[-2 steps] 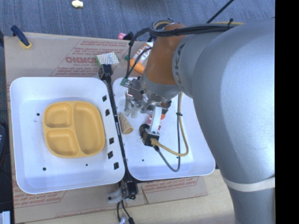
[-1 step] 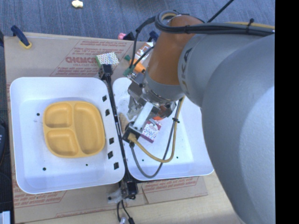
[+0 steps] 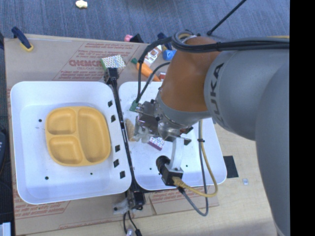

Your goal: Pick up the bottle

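The bottle (image 3: 149, 64) is orange with a white label and a blue cap. It lies at the far edge of the right bin (image 3: 216, 173), partly hidden behind the arm's orange band. My gripper (image 3: 142, 123) hangs low over the left part of that bin, well in front of the bottle and apart from it. Nothing is visibly held in it.
A small purple and white packet (image 3: 156, 142) and a tan object (image 3: 130, 128) lie in the right bin near the gripper. The left bin (image 3: 22, 176) holds a yellow divided plate (image 3: 78, 135). A checkered block (image 3: 113, 62) sits behind the bins. Cables loop over the right bin's front.
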